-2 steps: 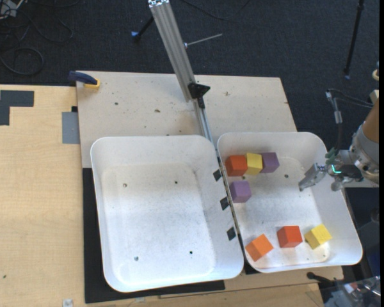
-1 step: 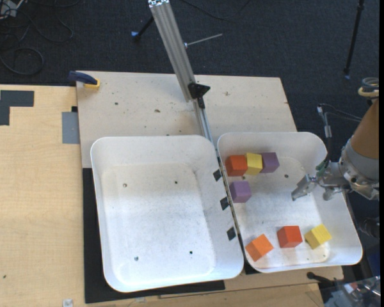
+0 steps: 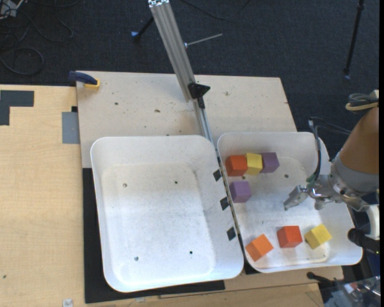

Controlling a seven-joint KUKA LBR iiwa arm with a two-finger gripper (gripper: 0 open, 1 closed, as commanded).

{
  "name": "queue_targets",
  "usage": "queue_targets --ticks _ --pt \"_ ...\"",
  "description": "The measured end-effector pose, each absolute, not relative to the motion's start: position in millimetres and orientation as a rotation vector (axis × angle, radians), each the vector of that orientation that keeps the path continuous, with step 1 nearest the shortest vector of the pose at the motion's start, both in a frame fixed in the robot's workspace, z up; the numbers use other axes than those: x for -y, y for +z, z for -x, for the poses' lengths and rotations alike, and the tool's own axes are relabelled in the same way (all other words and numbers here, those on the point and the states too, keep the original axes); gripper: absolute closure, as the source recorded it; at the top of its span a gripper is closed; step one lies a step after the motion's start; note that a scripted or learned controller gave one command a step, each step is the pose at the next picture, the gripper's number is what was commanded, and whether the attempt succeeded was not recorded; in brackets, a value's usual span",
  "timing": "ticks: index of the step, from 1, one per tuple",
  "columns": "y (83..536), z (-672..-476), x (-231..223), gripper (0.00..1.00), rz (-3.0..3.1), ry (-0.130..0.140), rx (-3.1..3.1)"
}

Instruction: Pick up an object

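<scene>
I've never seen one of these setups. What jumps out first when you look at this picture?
The bright blocks in the right bin catch the eye first: a red-orange block, a yellow block and a purple block in a row near its far side, with more scattered nearer the front. The gripper reaches in from the right above that bin. The left bin is a broad white tray beside it.

Even, soft overhead light; mild glare on the white bins point(image 3: 153, 147), faint shadows, slightly grainy, low-resolution picture.
</scene>
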State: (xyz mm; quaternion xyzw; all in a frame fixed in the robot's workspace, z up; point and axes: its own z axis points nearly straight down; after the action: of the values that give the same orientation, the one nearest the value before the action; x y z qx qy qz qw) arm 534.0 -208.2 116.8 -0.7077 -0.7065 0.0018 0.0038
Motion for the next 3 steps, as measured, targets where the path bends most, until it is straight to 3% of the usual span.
queue_targets --ticks 1,2,3 --pt "91.6 -534.6 207.8 0.0 2.224 0.0 2.216" --pt "101.5 -534.2 208.5 1.0 2.23 0.0 2.208" --pt "144.9 -530.0 206.6 1.0 2.228 -0.001 2.216"
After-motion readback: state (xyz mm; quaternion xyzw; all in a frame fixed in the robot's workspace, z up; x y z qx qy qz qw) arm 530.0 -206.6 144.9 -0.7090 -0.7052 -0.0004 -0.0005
